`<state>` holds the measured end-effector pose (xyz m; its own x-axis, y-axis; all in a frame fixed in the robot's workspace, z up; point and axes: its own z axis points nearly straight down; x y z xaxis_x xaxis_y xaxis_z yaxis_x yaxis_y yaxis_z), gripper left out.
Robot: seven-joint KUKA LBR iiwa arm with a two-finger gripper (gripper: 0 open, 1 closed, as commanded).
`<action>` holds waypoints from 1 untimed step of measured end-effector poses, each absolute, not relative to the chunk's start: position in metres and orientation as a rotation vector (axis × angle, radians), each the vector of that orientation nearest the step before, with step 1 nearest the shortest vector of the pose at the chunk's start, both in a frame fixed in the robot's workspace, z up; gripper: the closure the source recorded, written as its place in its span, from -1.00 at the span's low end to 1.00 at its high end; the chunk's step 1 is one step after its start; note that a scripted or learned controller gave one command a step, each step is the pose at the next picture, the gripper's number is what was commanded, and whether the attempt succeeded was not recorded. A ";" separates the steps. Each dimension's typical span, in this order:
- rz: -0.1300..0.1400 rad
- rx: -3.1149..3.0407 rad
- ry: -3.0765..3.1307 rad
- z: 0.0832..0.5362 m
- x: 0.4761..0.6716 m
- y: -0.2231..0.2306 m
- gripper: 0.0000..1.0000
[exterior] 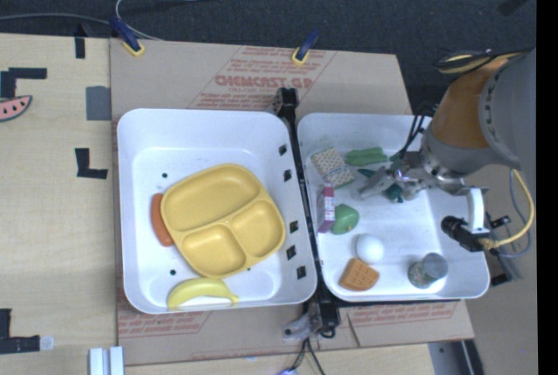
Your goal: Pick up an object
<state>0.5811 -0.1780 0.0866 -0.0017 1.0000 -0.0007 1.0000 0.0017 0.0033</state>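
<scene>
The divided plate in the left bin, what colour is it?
Yellow; the divided plate shows plainly in the camera view.

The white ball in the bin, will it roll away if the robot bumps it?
Probably. The white ball looks round and smooth, so a nudge would likely send it rolling. It lies on the right bin's flat floor, and the orange waffle beside it might stop it on that side.
</scene>
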 end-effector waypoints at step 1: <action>0.003 2.215 2.218 0.097 0.582 -0.179 1.00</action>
<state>0.5815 -0.1791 0.0969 -0.0013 1.0000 -0.0040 1.0000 0.0013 0.0064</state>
